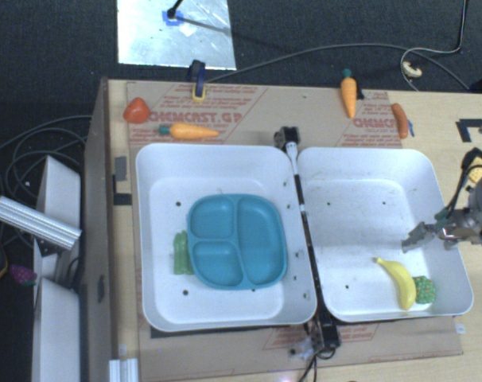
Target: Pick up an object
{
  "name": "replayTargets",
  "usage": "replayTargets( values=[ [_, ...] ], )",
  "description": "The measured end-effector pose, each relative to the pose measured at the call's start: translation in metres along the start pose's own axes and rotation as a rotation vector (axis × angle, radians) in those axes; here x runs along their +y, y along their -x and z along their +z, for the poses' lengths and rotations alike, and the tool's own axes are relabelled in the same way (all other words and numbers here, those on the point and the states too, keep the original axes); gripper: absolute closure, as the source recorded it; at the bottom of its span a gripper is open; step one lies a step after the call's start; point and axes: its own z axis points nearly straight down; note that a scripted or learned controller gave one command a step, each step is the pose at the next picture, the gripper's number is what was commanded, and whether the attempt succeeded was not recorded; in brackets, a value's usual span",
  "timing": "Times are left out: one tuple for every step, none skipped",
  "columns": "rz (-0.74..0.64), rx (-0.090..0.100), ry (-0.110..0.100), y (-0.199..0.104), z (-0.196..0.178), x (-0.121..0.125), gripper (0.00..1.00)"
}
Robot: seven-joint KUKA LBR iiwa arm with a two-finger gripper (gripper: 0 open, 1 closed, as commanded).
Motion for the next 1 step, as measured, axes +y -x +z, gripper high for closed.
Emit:
replayTargets(
  values=[
    [-0.002, 0.004, -0.006, -0.0251, 0.0794, -0.002, 0.0]
  ],
)
